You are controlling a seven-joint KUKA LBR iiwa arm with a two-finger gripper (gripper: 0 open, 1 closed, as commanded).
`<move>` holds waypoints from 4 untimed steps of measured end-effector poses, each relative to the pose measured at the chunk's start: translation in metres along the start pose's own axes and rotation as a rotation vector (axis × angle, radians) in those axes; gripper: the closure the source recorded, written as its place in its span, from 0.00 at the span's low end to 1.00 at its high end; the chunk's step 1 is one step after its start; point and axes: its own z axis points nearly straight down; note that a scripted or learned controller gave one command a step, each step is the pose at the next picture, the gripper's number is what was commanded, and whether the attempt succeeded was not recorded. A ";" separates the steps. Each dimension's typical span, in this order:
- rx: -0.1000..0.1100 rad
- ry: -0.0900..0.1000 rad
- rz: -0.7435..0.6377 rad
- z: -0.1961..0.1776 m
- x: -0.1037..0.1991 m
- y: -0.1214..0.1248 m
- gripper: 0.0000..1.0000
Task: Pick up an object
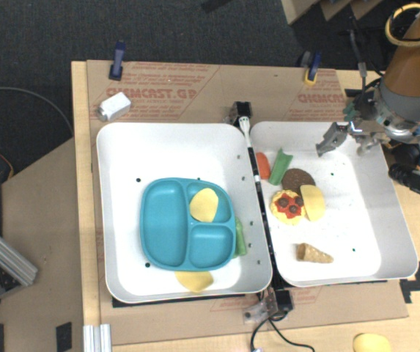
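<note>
My gripper [341, 145] hovers over the far part of the right bin [374, 218], open, with nothing between its fingers. Toy food lies to its left and nearer the camera: an orange carrot [263, 167], a green piece [279, 165], a brown disc [298, 177], a round yellow piece with red topping [287, 206], a yellow slice [314, 202] and a tan wedge [313, 253]. The nearest of these, the brown disc, sits a short way from the gripper's left finger.
The left bin [122, 196] holds a teal divided plate [171, 226] with a yellow piece [204, 204] on it. Another yellow piece [194, 279] lies at the bin's near edge, and a green strip [240, 237] sits beside the plate. A white block [114, 105] lies on the cardboard.
</note>
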 end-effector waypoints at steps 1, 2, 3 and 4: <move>-0.007 0.000 -0.010 -0.060 0.104 -0.021 0.00; -0.005 -0.001 -0.002 -0.066 0.098 -0.021 1.00; 0.005 0.003 -0.006 -0.076 0.156 -0.083 1.00; 0.006 0.002 -0.007 -0.070 0.226 -0.143 1.00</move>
